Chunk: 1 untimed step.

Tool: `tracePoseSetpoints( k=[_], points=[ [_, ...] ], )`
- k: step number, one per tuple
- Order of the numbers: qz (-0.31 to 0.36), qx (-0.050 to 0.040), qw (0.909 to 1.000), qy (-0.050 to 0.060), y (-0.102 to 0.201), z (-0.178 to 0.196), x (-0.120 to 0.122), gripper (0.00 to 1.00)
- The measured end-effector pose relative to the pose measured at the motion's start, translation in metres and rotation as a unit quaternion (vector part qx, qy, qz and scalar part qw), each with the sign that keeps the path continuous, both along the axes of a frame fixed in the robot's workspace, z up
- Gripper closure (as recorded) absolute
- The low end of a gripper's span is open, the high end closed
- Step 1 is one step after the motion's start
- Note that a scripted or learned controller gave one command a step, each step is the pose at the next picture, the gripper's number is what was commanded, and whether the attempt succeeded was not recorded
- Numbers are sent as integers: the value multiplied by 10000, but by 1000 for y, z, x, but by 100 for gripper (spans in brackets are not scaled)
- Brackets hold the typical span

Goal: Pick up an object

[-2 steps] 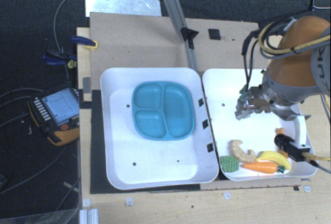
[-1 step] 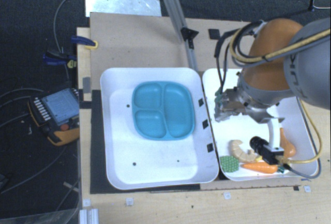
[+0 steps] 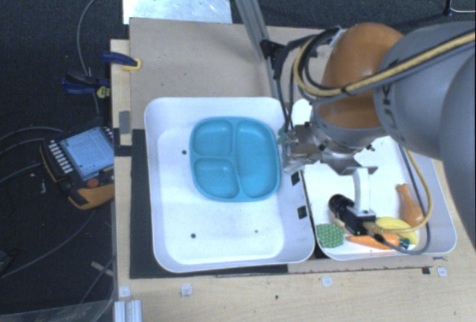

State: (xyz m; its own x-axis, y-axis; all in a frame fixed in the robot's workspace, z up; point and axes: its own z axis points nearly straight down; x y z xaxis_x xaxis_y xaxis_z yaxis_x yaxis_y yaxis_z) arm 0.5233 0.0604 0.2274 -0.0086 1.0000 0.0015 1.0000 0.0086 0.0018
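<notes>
Left bin [image 3: 171,239]: one blue divided plate [image 3: 236,158]. Right bin [image 3: 320,190]: one banana [image 3: 393,224], one carrot [image 3: 370,242]. Brown bench [image 3: 193,60]. Gripper [image 3: 301,151] state indeterminable.

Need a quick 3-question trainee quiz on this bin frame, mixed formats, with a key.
1. True or false: the blue divided plate lies in the bin on the view's left.
2. How many compartments does that plate have? A) two B) three C) four
3. Fill in: the green square piece and the yellow banana lie in the bin on the view's ___.

Key: 1 true; 2 B; 3 right, the right bin.
</notes>
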Motion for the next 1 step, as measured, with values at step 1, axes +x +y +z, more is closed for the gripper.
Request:
tracePoseSetpoints(
  k=[1],
  points=[
    [-1,0,10000,1,48,9,-9,100]
  ],
)
